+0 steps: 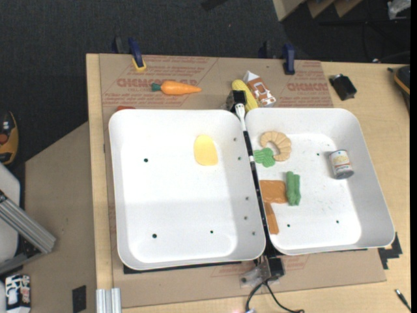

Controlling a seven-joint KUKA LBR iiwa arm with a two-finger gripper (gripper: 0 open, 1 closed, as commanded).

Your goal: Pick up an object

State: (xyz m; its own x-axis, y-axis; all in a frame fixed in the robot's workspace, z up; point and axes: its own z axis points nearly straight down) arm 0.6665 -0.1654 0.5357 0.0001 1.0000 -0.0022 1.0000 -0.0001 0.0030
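Yellow piece (206, 150) alone in one white bin (163, 240). Can (340, 163) and pretzel (276, 145) in neighbouring bin (365, 204). Jaw state impossible to tell.

The left bin (130, 194) holds one thing, a pale yellow oval piece (206, 150) lying flat near its upper right. The right bin (365, 175) holds the rest: a tan ring-shaped pastry (276, 145) at upper left, a small green leafy piece (264, 156) touching its lower left edge, a green pickle-like piece (292, 188) lying lengthwise, an orange slab (273, 192) just beside it (an orange strip (271, 220) trails below), and a small grey can (339, 163) on its side, well apart to the right.
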